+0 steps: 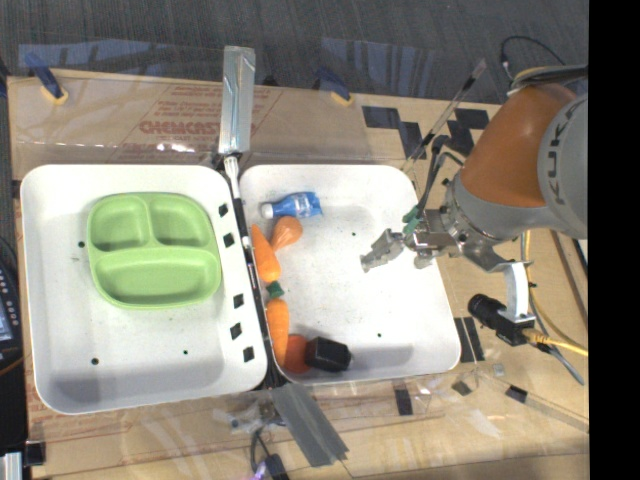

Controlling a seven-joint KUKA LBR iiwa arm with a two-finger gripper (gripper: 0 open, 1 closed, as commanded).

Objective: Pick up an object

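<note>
On the tabletop (90, 108), the left bin (50, 298) carried a green divided plate (153, 248). Against the right bin's (400, 343) left wall lay a line of things: a blue bottle (293, 206) at the top, an orange carrot (264, 253) with another orange piece (286, 231) touching it, a second carrot (279, 320) lower down, and a black block (327, 354) near the bottom edge. Farther right, the end effector (381, 253) hung over bare bin floor with its fingers slightly apart, clamped on nothing.
</note>
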